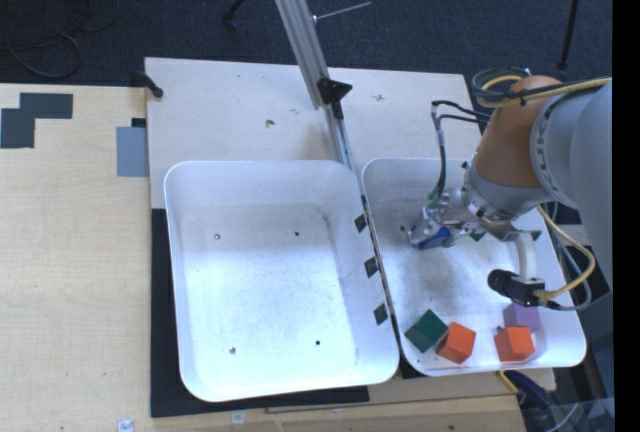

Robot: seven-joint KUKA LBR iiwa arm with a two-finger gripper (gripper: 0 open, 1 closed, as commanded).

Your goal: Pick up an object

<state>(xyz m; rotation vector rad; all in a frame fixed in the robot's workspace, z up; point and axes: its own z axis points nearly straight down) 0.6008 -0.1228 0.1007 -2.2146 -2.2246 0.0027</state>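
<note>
— So, what's in the right bin?
— Near edge: green block, two orange blocks, purple block. Gripper hangs mid-bin; finger state, cannot tell.

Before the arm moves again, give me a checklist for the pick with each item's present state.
1. Hand inside the right bin: ok, low over its middle floor.
2. Something blue at the hand: cannot tell what it is or whether it is gripped.
3. Targets available: ok. Green block, two orange blocks and a purple block sit near the bin's front edge.
4. Hand over one of those blocks: not ok, they lie apart from it.
5. Blocks spaced for a grasp: not ok for the green one and the orange one beside it, which touch.
</note>
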